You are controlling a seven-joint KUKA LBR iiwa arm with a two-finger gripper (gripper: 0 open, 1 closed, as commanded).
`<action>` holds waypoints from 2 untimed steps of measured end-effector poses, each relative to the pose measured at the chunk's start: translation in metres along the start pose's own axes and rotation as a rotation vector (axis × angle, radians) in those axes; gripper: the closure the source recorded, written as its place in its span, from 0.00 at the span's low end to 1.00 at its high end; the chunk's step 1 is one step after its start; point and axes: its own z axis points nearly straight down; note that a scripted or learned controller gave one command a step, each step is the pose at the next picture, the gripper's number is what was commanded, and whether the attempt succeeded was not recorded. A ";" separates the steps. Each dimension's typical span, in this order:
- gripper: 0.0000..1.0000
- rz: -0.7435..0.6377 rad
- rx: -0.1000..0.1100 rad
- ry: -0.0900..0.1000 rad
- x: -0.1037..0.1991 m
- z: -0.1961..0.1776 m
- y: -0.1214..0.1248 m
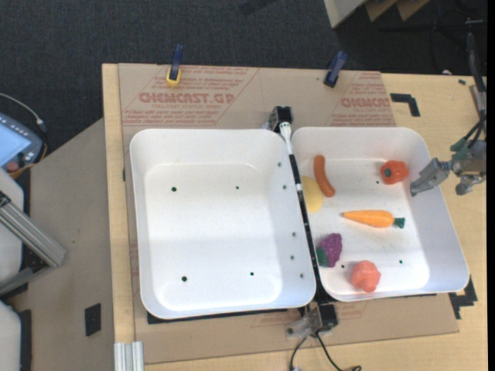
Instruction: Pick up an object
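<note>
The tomato (394, 171) is the thing nearest my pincer (433, 176), lying just beside it toward the middle of the right bin (441, 215), close to that bin's far corner. Nothing touches it, so I judge it the easiest pick from where I am.

My pincer sits over the bin's outer rim. One grey finger (428, 178) points down and inward toward the tomato; I cannot tell how far apart the fingers stand, and I see nothing between them.

Farther in from the pincer, the carrot (370, 219) lies flat across the bin floor with its green end turned back my way. Beyond the tomato, the sausage (323, 175) lies lengthwise near the dividing wall, and the lemon (312, 195) rests against that wall, which I judge would crowd a finger. The grapes (330, 248) sit near the same wall toward the near side, and the strawberry (364, 275) lies close to the near rim.

Past the divider, farthest from me, is the left bin (155, 230). Both bins rest on a cardboard sheet (193, 91) clamped to the counter (69, 207), presumably so they do not slide while I work.
</note>
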 end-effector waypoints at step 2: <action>1.00 0.002 -0.005 -0.003 -0.011 -0.039 -0.030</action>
